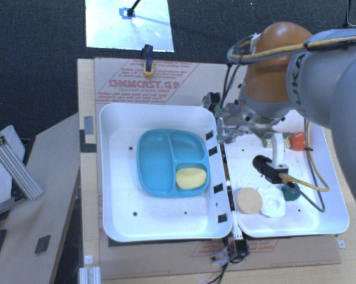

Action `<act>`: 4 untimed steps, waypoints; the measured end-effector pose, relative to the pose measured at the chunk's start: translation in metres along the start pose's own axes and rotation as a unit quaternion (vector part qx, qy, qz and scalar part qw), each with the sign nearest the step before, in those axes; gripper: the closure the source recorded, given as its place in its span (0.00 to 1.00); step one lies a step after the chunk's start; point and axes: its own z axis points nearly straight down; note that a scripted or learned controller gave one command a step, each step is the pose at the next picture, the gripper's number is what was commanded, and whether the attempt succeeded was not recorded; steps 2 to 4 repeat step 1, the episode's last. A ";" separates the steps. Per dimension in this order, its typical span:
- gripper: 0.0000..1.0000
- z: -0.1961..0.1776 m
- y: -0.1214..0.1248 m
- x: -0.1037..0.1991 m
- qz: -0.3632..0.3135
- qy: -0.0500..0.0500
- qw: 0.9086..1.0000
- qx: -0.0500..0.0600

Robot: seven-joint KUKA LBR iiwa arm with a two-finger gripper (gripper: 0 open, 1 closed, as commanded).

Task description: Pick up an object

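You look down on two white bins: the left bin (115,158) holds a blue divided tray (160,161) carrying a yellow object (191,177); the arm (284,70) hangs over the right bin (326,218), near a tan disc (249,200).

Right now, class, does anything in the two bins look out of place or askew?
Nothing looks spilled or damaged. The blue tray sits slightly turned in the left bin, holding a yellow item; small objects cluster in the right bin.
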 end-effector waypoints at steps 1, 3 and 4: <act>1.00 -0.009 -0.008 0.049 -0.001 0.000 1.000 -0.001; 1.00 -0.009 -0.008 0.049 -0.001 0.000 1.000 -0.001; 1.00 -0.009 -0.008 0.049 -0.001 0.000 1.000 -0.001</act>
